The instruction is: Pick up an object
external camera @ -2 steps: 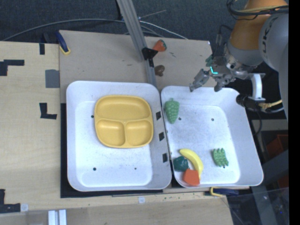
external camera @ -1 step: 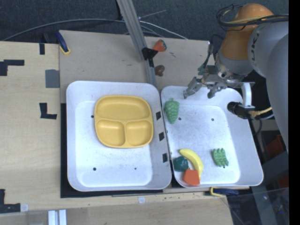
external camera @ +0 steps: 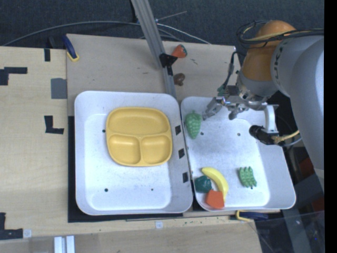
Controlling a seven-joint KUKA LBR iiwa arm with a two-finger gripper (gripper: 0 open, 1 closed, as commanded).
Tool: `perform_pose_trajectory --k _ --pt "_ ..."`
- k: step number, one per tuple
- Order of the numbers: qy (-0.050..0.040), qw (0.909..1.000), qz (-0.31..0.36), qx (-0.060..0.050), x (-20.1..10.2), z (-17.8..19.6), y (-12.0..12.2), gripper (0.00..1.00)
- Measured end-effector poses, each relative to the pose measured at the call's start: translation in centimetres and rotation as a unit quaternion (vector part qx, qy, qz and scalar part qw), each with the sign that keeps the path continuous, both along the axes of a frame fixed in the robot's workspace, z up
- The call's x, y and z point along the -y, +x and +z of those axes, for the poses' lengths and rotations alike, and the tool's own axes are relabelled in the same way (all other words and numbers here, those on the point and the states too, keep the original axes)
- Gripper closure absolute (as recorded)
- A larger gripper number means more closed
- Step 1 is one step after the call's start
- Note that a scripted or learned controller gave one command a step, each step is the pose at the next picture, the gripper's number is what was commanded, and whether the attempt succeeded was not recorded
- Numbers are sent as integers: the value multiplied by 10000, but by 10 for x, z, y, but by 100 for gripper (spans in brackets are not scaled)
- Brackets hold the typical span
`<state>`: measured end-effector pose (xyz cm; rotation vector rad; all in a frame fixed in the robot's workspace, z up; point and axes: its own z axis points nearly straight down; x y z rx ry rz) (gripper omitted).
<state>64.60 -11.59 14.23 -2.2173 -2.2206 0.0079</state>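
My gripper (external camera: 222, 110) hangs over the back of the right bin (external camera: 274, 162), its two fingers spread open with nothing between them. A green knobbly fruit (external camera: 193, 124) lies just left of the fingertips, against the bin's left wall. Toward the front of that bin lie a yellow banana (external camera: 216, 179), a dark teal piece (external camera: 203, 184), an orange-red piece (external camera: 215, 199) and a small green ridged toy (external camera: 247, 176).
The left bin (external camera: 89, 157) holds a yellow three-compartment plate (external camera: 139, 136). A grey pole (external camera: 152, 30) slants across the back of the bench, with a small orange object (external camera: 180, 50) and a brown one (external camera: 179, 79) beside it. The grey arm (external camera: 300, 62) fills the right side.
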Motion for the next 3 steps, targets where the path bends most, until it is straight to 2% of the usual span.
perform_pose_trajectory --k 1,2,3 --pt "-28 10000 -13 27 3 -52 0 0" --pt "-27 10000 -5 25 2 -40 0 100" --pt "2 10000 -5 46 5 10 -9 100"
